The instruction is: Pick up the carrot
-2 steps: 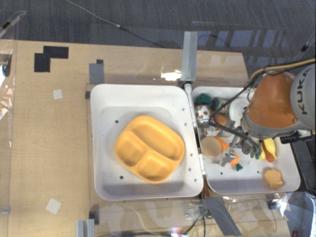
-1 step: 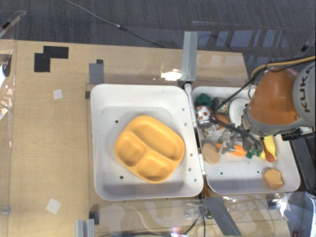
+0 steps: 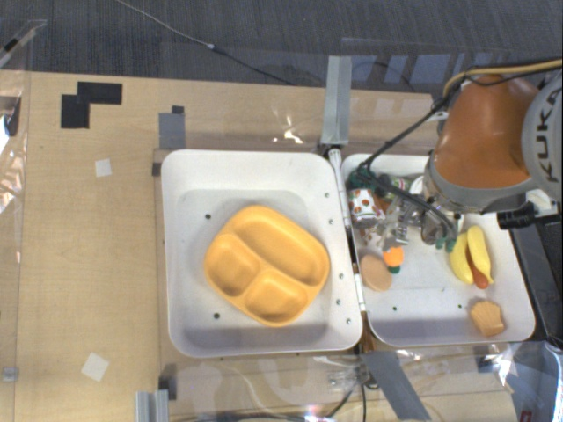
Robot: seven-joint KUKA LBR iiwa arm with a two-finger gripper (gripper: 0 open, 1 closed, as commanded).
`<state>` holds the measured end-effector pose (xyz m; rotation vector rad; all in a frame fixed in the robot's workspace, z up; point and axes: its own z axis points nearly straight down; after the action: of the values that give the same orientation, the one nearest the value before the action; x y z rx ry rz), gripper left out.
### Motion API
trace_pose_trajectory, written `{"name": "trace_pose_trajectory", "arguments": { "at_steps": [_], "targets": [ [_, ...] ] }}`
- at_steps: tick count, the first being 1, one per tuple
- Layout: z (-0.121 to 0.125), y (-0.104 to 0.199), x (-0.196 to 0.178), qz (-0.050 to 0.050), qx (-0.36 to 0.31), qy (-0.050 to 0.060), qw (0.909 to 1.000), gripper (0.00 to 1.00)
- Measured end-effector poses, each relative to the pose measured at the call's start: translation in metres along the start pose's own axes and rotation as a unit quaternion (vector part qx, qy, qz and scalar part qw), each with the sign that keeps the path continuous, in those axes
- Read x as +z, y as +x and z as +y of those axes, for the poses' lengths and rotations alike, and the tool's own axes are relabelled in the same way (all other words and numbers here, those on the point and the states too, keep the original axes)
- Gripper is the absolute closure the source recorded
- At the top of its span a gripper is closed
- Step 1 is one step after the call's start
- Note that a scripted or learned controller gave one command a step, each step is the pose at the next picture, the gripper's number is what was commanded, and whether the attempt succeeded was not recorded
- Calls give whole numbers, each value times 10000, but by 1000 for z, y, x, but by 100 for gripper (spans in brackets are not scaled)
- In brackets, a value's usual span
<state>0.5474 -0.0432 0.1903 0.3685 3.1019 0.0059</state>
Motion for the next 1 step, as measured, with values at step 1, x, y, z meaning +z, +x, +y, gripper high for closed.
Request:
{"name": "trace_pose_trajectory", "arguments": {
  "at_steps": [1],
  "targets": [
    [-16, 57, 4, 53, -2418, 5, 9703, 100]
  ]
}}
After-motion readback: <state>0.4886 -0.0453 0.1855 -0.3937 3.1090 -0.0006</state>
